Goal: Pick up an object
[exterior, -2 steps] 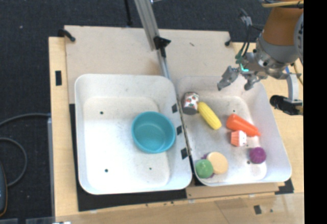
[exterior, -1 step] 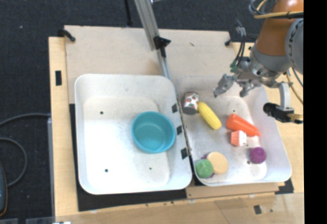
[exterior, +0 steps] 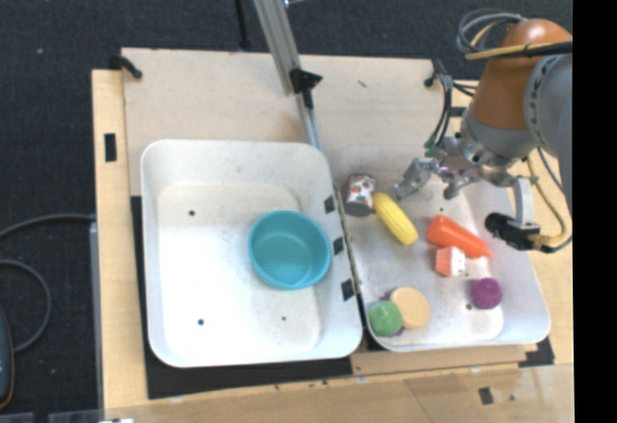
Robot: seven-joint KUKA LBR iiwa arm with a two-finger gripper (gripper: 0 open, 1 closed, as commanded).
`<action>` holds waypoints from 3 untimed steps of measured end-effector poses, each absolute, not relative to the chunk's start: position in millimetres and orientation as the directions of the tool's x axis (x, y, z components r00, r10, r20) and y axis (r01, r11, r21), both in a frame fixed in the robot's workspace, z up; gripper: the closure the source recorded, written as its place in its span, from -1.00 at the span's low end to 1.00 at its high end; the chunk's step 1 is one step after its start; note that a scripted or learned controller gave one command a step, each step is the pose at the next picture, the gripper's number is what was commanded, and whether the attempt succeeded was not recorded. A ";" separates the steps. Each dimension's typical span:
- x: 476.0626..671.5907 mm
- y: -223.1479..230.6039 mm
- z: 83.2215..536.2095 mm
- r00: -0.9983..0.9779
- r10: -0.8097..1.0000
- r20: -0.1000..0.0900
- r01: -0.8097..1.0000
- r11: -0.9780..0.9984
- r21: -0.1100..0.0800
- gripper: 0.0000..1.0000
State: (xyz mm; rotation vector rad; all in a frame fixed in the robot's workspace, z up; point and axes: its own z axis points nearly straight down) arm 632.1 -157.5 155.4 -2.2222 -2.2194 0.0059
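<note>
We hover over the right bin, nothing picked yet.
Our gripper [exterior: 433,175] hangs spread wide and empty above the bin's far end, with the yellow corn [exterior: 395,219] and orange carrot [exterior: 458,233] lying loose just below, within reach.

Left of the gripper [exterior: 433,176], the blue bowl [exterior: 289,250] and yellow corn [exterior: 395,219] looked smooth plastic; the bins [exterior: 174,171] beneath were matt white, speckled.
</note>
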 end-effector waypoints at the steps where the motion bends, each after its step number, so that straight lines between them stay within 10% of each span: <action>1: 635.2 -159.8 109.7 0.004 1.000 -0.003 1.000 -0.004 0.009 -1.00; 2: 636.0 -163.1 123.3 0.007 1.000 -0.009 1.000 -0.006 0.015 1.00; 3: 642.5 -173.4 179.0 0.003 1.000 -0.003 1.000 -0.003 0.008 1.00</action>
